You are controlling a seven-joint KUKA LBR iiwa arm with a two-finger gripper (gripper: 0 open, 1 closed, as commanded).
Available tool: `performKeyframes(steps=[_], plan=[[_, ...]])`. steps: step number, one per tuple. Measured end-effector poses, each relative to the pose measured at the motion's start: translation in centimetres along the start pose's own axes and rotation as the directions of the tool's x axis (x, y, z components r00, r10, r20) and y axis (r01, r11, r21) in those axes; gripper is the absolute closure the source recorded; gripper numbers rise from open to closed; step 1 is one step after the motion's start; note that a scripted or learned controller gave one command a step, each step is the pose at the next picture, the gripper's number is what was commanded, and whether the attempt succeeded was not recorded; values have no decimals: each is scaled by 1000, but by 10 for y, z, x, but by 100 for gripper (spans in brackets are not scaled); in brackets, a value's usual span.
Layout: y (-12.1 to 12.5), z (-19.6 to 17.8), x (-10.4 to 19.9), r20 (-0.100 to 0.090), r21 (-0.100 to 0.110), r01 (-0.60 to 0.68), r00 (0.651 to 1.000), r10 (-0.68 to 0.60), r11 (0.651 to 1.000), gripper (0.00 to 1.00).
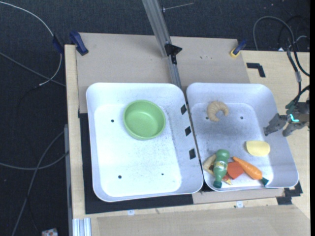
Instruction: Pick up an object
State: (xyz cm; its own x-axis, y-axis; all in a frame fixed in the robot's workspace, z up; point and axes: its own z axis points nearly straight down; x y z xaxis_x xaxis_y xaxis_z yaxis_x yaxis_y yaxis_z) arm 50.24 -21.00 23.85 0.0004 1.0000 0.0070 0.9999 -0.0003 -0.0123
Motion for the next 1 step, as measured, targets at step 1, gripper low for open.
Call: performKeyframes(steps=[1], plan=[[1,-4,0,2,-8,1,1000,-1,1000,0]])
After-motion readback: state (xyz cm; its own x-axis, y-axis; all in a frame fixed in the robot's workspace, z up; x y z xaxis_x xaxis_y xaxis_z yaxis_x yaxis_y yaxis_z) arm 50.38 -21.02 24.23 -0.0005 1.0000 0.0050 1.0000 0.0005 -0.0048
